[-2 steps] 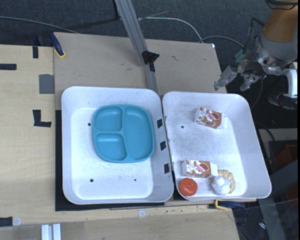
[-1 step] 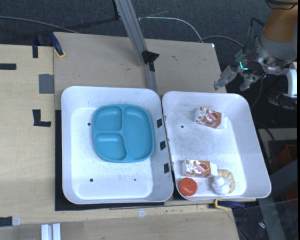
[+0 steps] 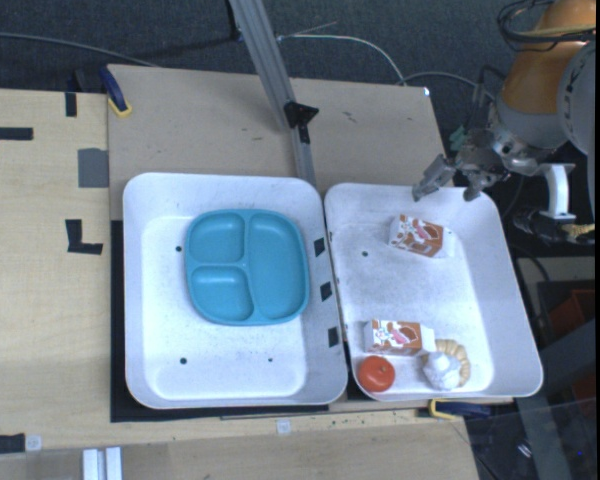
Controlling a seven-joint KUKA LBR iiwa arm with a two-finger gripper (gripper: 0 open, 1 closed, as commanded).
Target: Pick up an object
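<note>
Gripper (image 3: 448,182) poised at right bin's (image 3: 510,298) far edge.
Jaws spread, empty; nearest carton (image 3: 418,236) untouched, so pickup is not yet begun.

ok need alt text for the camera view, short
A grey robot arm's gripper hovers over the far rim of the right bin, which holds two small cartons, a tomato and a pastry. The left bin holds a blue divided plate.
</note>
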